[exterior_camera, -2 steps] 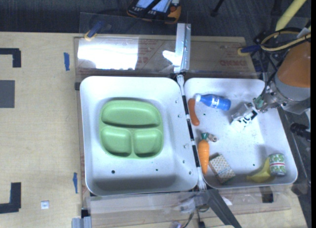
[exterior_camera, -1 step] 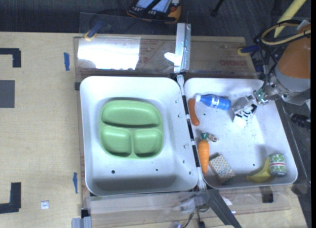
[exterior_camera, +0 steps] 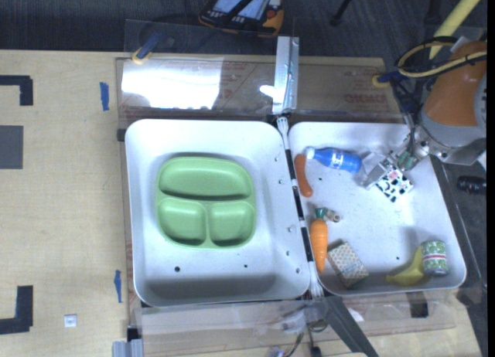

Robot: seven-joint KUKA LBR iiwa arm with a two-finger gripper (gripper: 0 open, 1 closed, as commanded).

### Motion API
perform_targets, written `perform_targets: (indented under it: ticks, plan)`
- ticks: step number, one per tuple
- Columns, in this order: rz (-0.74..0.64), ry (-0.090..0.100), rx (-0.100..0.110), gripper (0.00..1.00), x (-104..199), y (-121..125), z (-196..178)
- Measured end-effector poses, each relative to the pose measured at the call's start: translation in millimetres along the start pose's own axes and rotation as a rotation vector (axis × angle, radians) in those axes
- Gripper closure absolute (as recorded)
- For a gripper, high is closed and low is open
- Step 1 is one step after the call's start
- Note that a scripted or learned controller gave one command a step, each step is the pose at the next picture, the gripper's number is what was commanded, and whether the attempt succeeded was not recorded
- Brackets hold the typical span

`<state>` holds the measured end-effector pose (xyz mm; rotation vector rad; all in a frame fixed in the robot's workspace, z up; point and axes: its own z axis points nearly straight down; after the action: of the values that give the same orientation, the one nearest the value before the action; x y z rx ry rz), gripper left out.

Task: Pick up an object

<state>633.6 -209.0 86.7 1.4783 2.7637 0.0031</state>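
My gripper (exterior_camera: pixel 404 158) hangs low over the far right part of the right bin (exterior_camera: pixel 452 216), with the grey arm and its orange band (exterior_camera: pixel 456 96) rising to the upper right. Directly below and touching or nearly touching it lies a white block with black spots (exterior_camera: pixel 395 186). A grey piece (exterior_camera: pixel 374 168) sits just left of it. A blue bottle (exterior_camera: pixel 335 160) lies to the left of that. I cannot see anything held.
Also in the right bin are an orange sausage shape (exterior_camera: pixel 302 175), a carrot (exterior_camera: pixel 318 242), a checkered block (exterior_camera: pixel 347 263), a banana (exterior_camera: pixel 408 272) and a green can (exterior_camera: pixel 435 256). The left bin (exterior_camera: pixel 147 216) holds a green divided tray (exterior_camera: pixel 206 199).
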Motion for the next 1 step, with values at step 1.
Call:
perform_targets:
  ticks: [1]
  plan:
    - [0.115, 0.004, 0.004, 0.00, 15.9, 3.8, 0.6]
